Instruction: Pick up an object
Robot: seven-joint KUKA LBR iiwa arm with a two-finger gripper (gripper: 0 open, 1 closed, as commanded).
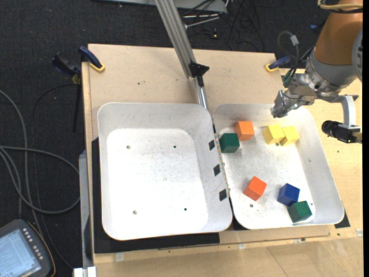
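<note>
The right bin (323, 172) holds several small blocks. Two yellow blocks (281, 134) lie together near its far right side, an orange block (244, 130) and a dark green block (229, 142) sit near its far left. Closer to the front lie another orange block (255, 187), a blue block (288, 193) and a green block (300, 211). My gripper (281, 109) hangs at the bin's far edge, just above and behind the yellow blocks, with nothing seen between its fingers.
The left bin (115, 154) lies beside the right one, with a metal pole (179, 33) slanting over the bench behind them. Blue and yellow clamps (89, 57) grip the bench's far corners. A black fitting (343, 130) sticks in at the right.
</note>
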